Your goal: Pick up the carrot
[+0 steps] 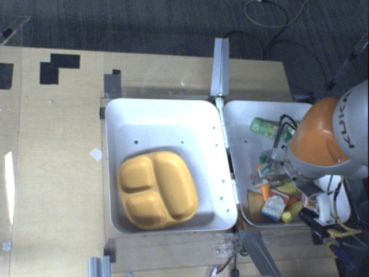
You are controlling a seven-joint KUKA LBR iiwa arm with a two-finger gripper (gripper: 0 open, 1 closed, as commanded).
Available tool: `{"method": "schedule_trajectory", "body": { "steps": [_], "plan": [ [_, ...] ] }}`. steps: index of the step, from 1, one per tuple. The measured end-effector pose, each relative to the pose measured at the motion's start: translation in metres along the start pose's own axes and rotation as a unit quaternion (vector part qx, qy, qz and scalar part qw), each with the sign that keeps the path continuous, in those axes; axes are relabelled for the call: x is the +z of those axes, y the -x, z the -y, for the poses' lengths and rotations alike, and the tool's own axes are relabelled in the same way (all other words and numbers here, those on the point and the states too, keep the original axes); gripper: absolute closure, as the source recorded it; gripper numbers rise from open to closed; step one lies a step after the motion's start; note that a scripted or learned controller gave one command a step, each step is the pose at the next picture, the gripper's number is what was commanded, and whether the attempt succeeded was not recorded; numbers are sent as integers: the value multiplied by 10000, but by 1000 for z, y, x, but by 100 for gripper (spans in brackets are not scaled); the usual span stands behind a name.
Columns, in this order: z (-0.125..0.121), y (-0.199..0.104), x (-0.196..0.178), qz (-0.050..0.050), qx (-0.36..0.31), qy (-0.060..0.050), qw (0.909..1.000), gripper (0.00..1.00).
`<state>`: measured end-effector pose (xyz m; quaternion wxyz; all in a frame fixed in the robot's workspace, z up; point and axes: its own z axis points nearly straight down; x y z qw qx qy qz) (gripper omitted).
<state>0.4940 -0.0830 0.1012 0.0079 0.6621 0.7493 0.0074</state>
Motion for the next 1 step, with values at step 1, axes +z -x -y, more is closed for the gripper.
{"method": "schedule_trajectory", "body": {
  "steps": [1],
  "plan": [
    [-4, -57, -133, -6, 372, -81, 9993, 100]
  ]
}}
